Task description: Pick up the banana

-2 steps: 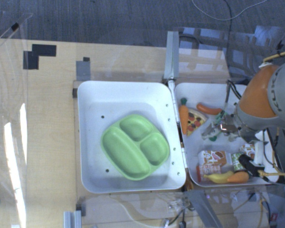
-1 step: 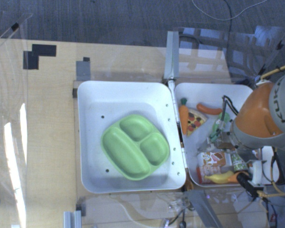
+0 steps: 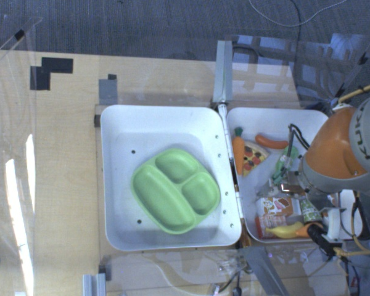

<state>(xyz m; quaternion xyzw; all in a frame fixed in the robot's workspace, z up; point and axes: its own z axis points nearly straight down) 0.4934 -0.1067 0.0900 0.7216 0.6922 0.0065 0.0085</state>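
hovering over the right bin [image 3: 250, 119], the tool [image 3: 290, 179] looks mid-approach, its grip state impossible to tell, while the banana [image 3: 286, 230] lies untouched at the bin's near edge beside a snack packet [image 3: 276, 209]; next move likely needs shifting nearer, then descending.

Yellow banana [image 3: 286, 230] lies flat; near right bin's front edge.
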